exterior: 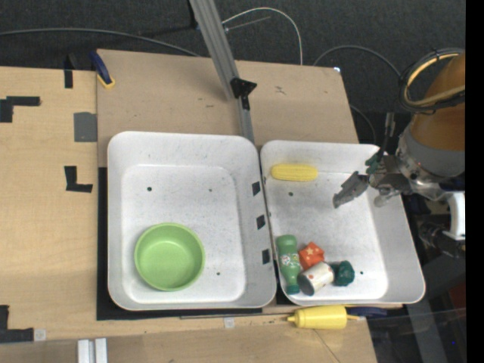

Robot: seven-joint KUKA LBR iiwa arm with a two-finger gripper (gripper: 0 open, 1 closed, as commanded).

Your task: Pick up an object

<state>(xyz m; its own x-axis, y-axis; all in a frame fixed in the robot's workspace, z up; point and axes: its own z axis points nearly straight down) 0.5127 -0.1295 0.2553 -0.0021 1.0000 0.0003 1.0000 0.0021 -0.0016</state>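
Objects are sitting in the right bin: a yellow corn cob is lying near its far left corner, and a cluster is crowding the near left corner, namely a green can, an orange-red piece, a white cylinder and a dark teal piece, all packed together and touching. The arm is reaching in from the right, its orange band showing above the wrist, partly cut off at the edge. The claw is hanging over the middle of the right bin, pointing left and down, well apart from the cluster and near the corn. Its dark tip is hard to read, so I cannot tell how it is set. Over in the left bin, a green bowl is sitting at the near left. A yellow tool is lying on the surface just beside the right bin's near rim.
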